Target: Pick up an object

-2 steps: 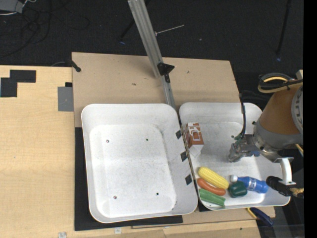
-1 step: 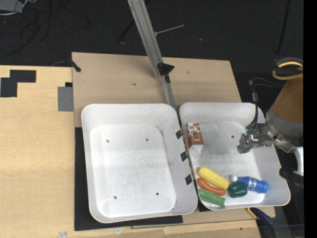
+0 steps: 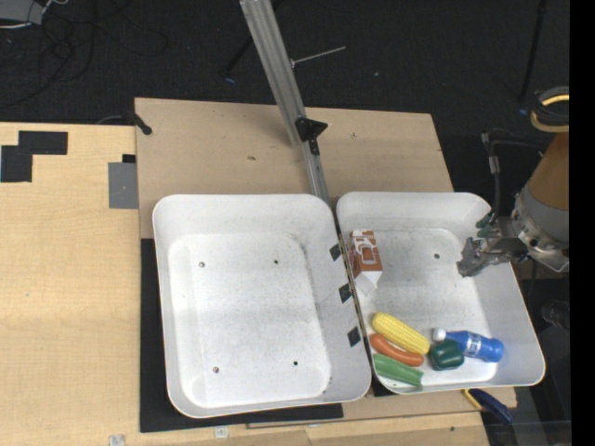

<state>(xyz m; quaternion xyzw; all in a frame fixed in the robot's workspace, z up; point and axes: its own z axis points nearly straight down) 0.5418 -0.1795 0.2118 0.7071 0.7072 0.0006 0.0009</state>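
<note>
We read this as the approach step: nothing is lifted yet, and the gripper point(image 3: 470, 260) hangs over the right edge of the right bin point(image 3: 409, 207), about midway along that edge. We see no object between its tips. Whether the tips stand apart or together we cannot tell; they are small and dark against the bin wall.

Candidate objects all sit in the right bin. Clustered in its near right corner: a yellow corn cob point(image 3: 401, 332), an orange carrot-like piece point(image 3: 394, 348) touching it on the near side, a green pod point(image 3: 398, 372) nearest the rim, a dark green block point(image 3: 445, 356) and a blue bottle point(image 3: 472, 345) with a white cap, lying on its side just beside the block. A red-and-white carton point(image 3: 365, 253) lies apart, against the left wall near the divider. The left bin point(image 3: 186, 221) holds nothing we can name.

Arm pose: the arm point(image 3: 548, 198) enters from the right, wrist low, the gripper pointing left and slightly down toward the bin floor. It sits well apart from the cluster and from the carton.

Our judgement on the next move: travel toward the near corner, centre over one item, then descend. The bottle and block look the most reachable. The pieces touch one another, so a clean pinch on a single one calls for careful alignment.
</note>
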